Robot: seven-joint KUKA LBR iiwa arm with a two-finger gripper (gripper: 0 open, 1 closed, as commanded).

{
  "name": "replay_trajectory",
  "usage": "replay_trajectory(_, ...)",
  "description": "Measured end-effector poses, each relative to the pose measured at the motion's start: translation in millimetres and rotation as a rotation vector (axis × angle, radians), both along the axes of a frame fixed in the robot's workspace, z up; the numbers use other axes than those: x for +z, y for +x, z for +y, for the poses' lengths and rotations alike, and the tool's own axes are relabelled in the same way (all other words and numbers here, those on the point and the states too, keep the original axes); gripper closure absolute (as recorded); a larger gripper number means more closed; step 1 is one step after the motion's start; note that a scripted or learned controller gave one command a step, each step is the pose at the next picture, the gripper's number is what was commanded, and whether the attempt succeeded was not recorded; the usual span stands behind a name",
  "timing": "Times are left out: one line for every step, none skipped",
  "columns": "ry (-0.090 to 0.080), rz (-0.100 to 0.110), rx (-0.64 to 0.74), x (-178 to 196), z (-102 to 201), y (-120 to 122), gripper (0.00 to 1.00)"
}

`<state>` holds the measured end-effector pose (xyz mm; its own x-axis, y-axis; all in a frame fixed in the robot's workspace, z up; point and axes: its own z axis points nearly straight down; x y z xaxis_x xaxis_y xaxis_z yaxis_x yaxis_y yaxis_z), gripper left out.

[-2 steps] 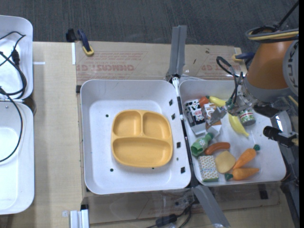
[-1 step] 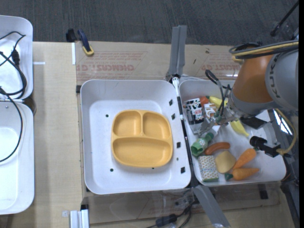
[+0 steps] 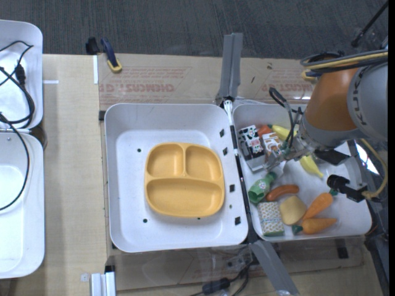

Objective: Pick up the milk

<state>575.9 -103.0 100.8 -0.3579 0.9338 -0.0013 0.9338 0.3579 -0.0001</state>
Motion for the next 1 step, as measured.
replay_trajectory(-0.002,0.002,-0.579,89.8,55.6,6.0,1.0)
